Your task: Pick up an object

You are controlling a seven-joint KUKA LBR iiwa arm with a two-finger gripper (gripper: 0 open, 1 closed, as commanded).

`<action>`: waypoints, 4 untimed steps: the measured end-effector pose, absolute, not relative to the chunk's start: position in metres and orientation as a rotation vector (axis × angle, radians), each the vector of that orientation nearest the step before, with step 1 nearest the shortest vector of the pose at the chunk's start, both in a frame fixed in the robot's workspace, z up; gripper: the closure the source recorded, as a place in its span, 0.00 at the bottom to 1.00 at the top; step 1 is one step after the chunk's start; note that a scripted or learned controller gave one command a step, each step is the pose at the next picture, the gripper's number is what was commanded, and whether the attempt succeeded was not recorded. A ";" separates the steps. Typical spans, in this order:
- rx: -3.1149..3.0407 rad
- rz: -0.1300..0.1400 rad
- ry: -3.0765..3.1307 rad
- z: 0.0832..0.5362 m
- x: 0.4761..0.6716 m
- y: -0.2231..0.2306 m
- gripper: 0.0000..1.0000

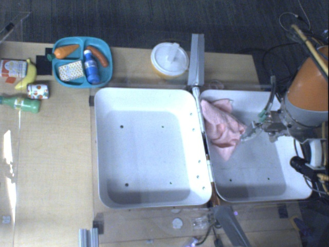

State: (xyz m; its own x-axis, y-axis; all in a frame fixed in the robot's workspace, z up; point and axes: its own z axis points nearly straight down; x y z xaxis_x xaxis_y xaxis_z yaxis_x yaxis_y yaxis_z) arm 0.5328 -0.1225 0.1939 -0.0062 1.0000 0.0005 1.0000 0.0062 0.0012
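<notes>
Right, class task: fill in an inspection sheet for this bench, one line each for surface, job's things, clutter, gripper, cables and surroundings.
Surface: wooden bench bearing two shallow white bins, left bin and right bin, side by side.
Job's things: pink cloth, crumpled, in the right bin against its left wall.
Clutter: blue divided tray of toy food, lidded white tub, banana, small can, green bottle, all outside the bins.
Gripper: gripper low in the right bin, at the cloth's right edge; a grasp cannot be confirmed.
Cables: black cables looping beside the arm at right.
Surroundings: dark carpet beyond the bench.
</notes>
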 end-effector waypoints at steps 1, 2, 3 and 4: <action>1.958 0.005 2.450 0.095 0.585 -0.116 0.00; 1.898 0.007 2.494 0.088 0.648 -0.118 0.00; 1.889 0.013 2.494 0.100 0.650 -0.117 1.00; 1.632 0.005 2.677 0.186 0.670 -0.056 1.00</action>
